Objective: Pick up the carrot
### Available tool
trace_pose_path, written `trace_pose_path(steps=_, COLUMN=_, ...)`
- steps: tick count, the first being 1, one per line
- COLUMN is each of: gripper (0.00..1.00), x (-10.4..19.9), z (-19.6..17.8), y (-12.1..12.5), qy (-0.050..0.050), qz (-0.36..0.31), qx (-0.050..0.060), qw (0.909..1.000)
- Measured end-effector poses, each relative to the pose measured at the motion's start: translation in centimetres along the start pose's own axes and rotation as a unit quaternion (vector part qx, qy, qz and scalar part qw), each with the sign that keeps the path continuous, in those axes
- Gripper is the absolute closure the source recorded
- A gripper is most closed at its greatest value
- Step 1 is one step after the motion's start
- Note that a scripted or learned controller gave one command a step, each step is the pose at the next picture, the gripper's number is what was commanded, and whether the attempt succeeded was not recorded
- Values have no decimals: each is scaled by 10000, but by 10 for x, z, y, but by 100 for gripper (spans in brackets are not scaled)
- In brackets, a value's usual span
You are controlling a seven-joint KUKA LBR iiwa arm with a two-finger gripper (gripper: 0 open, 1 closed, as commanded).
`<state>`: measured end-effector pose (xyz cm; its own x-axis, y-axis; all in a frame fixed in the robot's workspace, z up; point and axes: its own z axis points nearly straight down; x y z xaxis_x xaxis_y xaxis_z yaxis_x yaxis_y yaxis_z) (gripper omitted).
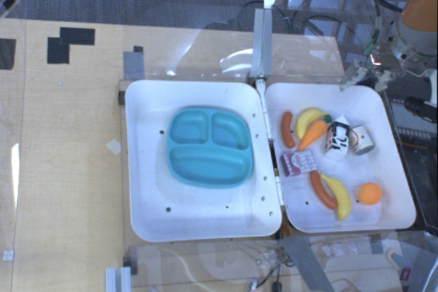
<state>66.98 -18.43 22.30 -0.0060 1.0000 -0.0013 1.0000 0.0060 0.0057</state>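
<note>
The carrot [312, 134] is orange with a small green top and lies slanted in the upper left part of the right bin [393, 154]. A yellow banana [308, 117] touches its upper side. A white and black bottle [337, 137] lies just to its right. My gripper [366, 78] hangs over the bin's far rim, up and to the right of the carrot and well apart from it. Its fingers are open with nothing between them.
A red sausage [288, 128] lies left of the carrot and a small packet [299, 163] below it. A can [361, 140], a second sausage [323, 190], a second banana [341, 196] and an orange [369, 193] share the bin. The left bin [147, 215] holds a blue divided plate [209, 147].
</note>
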Motion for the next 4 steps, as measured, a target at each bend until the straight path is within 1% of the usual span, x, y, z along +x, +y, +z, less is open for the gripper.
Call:
trace_pose_path(steps=1, gripper=0, x=43, z=102, y=0, qy=4, qz=-1224, qx=-1, qw=9925)
trace_pose_path(steps=2, gripper=0, x=69, z=89, y=-21, qy=6, qz=-775, qx=-5, qw=9970)
trace_pose_path(steps=3, gripper=0, x=114, z=35, y=1, qy=5, qz=-819, qx=-14, qw=9966)
trace_pose_path(steps=4, gripper=0, x=34, z=134, y=-45, qy=-17, qz=-1649, qx=-30, qw=9863)
